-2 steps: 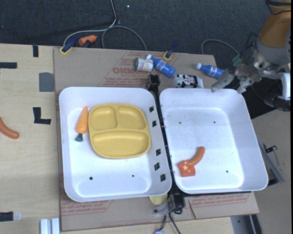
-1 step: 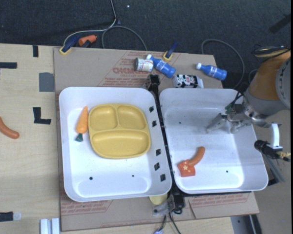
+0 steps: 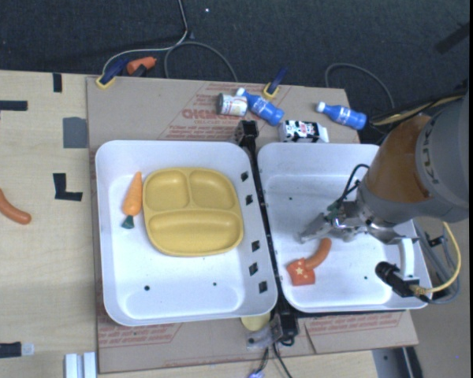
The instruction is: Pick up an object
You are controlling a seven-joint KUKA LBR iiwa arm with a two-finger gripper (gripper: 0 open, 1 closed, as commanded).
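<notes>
In the right bin (image 3: pixel 299 168) lie an orange sausage (image 3: pixel 318 252) and a red piece (image 3: pixel 301 272), touching end to end near the front. My gripper (image 3: pixel 319 228) hangs just above and behind the sausage, fingers pointing left, nothing visibly between them. In the left bin (image 3: pixel 114 211) a yellow divided plate (image 3: pixel 192 211) sits in the middle with a carrot (image 3: pixel 132 194) beside it on its left.
Behind the bins on the cardboard lie two blue bottles (image 3: pixel 265 107) (image 3: pixel 343 115), a small can (image 3: pixel 232 103) and a black-and-white box (image 3: pixel 303 131). A sausage (image 3: pixel 9 205) lies on the wooden bench far left. Cables and a clamp (image 3: pixel 126 68) run along the back.
</notes>
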